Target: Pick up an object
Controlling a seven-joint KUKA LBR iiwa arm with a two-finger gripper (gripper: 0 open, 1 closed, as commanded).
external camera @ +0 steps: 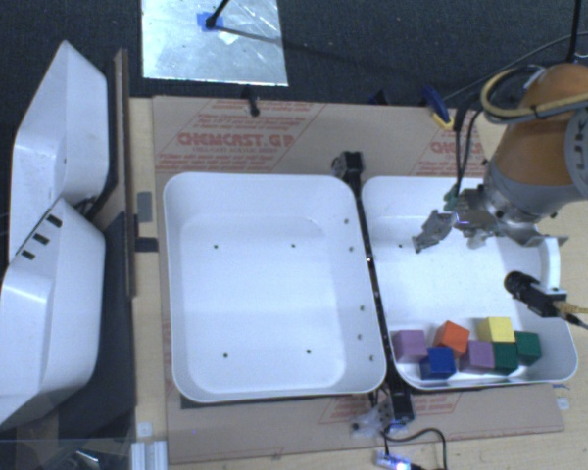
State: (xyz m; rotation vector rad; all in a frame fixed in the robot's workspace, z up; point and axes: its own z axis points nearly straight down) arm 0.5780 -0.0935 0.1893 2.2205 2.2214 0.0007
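The end effector (pixel 433 231) is hovering over the far part of the right bin (pixel 412 292), and whether it is apart or together I cannot tell. The blocks (pixel 465 347) are lying clustered along that bin's near wall, towards the near right from it, in a row running left to right. Bare floor is lying between them, but the near wall and right corner are crowding the cluster.
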